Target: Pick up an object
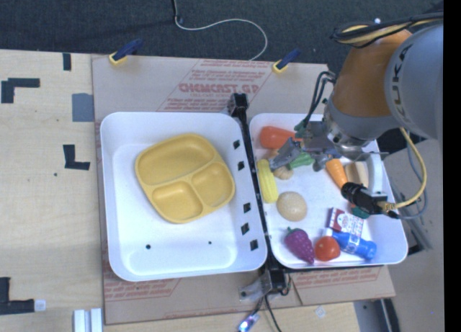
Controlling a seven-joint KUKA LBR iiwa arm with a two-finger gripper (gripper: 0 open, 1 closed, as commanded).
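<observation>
The gripper (287, 156) hangs low in the right bin (392, 251), fingers spread open around nothing, just beside the corn (268, 181). The arm (374, 86) hides part of the carrot (336, 172); the tomato (274, 137) sits just beyond the corn

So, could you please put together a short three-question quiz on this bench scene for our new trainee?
1. True or false: the yellow divided tray lies in the right bin.
2. Which item lies nearest the purple grapes? A) red tomato B) orange carrot C) yellow divided tray
3. Fill in: the gripper hovers over the ___ bin.

Key:
1. False; it lies in the left bin.
2. A.
3. Right, near the yellow corn.
</observation>
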